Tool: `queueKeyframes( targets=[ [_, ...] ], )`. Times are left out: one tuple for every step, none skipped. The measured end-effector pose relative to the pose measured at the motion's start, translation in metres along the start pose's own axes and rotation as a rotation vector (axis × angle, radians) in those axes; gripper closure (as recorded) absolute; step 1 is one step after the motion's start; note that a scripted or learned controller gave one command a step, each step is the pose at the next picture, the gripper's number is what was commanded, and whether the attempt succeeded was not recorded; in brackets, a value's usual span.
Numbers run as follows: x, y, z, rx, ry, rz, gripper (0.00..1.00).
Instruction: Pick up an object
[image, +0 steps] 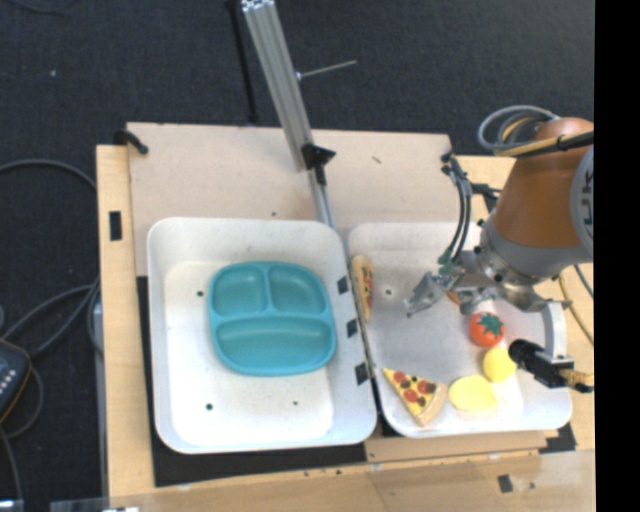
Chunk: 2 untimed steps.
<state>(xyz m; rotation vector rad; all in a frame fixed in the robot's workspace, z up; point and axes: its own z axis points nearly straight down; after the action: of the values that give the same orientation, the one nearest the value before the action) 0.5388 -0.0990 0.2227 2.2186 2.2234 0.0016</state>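
Observation:
In the right bin (400, 245), my gripper (430, 293) hangs above bare floor near the middle, with nothing seen in it. A red tomato (487, 329) lies just to its right and a little nearer the front. Two yellow pieces sit by the front edge, a small one (500, 364) and a larger flat one (472, 393). A pizza slice (417, 391) lies in the front left corner. A long tan bread-like piece (361, 283) rests along the bin's left wall.
The left bin (175, 250) holds a teal divided plate (271, 318). A slanted metal rail (285, 85) rises behind the bins. The grey and orange arm (540, 210) covers the right bin's far right corner.

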Motion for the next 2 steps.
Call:
queueKeyframes(
  targets=[
    [0.000,0.000,0.000,-0.001,0.000,0.002,0.00],
    [-0.003,-0.003,0.043,0.004,-0.001,0.003,0.00]
  ],
)
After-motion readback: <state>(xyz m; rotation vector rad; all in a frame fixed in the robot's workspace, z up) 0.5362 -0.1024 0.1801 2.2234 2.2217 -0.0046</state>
